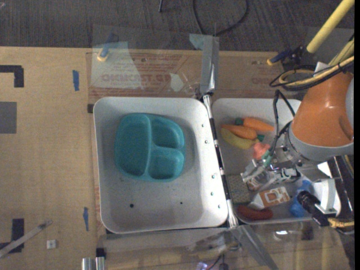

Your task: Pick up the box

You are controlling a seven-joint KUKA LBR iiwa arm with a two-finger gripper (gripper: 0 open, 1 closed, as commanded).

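Lower right of frame: gripper (264, 170), grasp state cannot be told, above small orange-and-white box (274, 196).
Left bin: teal divided plastic tray (149, 147).

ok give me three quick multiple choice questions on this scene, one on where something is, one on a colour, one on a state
1. Where does the divided plate lie?
A. in the left bin
B. in the right bin
C. on the cardboard outside the bins

2. What colour is the divided plate?
A. red
B. teal
C. yellow

3. How does the small box lie?
A. lifted clear above the bin
B. standing in the left bin
C. flat on the floor of the right bin

Answers: 1 A, it sits in the left bin, left of the rim the two bins share. 2 B, its whole surface reads blue-green. 3 C, it rests on the floor of the right bin near the front wall, just below the end effector and beside a red sausage-shaped toy.
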